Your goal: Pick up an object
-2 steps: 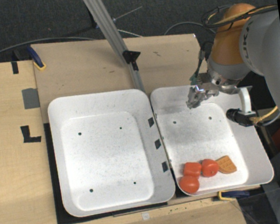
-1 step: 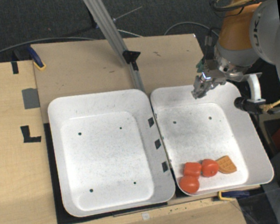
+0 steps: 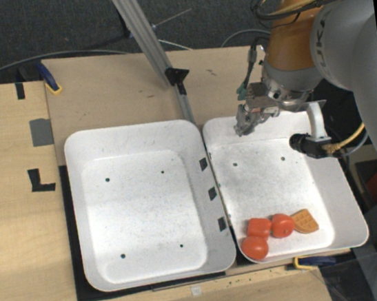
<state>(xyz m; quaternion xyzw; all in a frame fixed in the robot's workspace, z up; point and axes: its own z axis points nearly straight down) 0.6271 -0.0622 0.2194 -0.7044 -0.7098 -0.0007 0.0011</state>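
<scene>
Three red tomato-like pieces (image 3: 264, 232) lie clustered at the near edge of the right bin (image 3: 268, 170), with an orange-brown biscuit-like piece (image 3: 305, 221) just to their right. My gripper (image 3: 246, 126) hangs over the far left part of that bin, well away from the pieces, and nothing shows between its fingertips. Whether its fingers are apart or together is too small to make out.
The left bin (image 3: 140, 202) sits beside the right one, with black clips along the shared rim. A slanted metal rod (image 3: 153, 47) rises behind the bins. A black cable fitting (image 3: 307, 145) sticks in over the right bin's far right side.
</scene>
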